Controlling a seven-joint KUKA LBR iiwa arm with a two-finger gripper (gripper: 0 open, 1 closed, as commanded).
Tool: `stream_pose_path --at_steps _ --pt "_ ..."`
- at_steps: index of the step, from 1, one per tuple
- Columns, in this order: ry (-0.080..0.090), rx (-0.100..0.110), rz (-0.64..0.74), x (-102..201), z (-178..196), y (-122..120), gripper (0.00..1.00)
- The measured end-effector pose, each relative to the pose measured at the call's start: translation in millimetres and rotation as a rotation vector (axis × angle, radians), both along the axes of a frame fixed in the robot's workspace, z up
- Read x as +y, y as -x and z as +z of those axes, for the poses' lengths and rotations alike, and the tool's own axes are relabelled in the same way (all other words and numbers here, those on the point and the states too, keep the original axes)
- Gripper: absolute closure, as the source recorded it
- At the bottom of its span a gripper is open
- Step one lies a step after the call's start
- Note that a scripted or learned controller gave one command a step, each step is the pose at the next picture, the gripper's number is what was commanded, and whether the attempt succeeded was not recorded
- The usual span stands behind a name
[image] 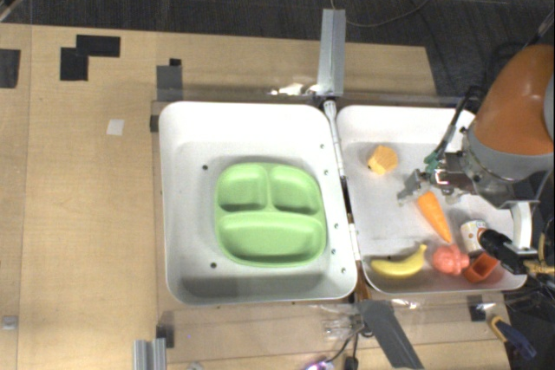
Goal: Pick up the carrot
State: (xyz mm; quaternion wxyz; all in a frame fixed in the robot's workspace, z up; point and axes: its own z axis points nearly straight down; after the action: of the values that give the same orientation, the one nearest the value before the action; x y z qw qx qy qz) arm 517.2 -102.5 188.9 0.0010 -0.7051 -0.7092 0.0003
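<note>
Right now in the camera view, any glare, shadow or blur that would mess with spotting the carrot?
Camera view: light is even and soft; the carrot reads clearly orange against the right bin; no strong glare there. The left bin has a grey shadow along its near wall, beside the green tray. The gripper is small and slightly soft, and the arm's orange band looks blurred.

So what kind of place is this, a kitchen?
Probably not a kitchen. It looks like a robot test lab: a robot arm reaches over two white bins on a wooden bench, with toy-like food such as a carrot and banana.
</note>
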Motion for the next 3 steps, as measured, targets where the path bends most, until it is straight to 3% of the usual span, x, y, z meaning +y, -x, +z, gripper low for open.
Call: stream_pose_path --at_steps 1,2,3 --pt "-0.001 0.000 0.003 1 8 -2 1.00" --pt "-0.001 0.000 0.003 1 8 -2 0.00" --pt "0.004 -0.016 0.083 -41 -100 -23 0.00"
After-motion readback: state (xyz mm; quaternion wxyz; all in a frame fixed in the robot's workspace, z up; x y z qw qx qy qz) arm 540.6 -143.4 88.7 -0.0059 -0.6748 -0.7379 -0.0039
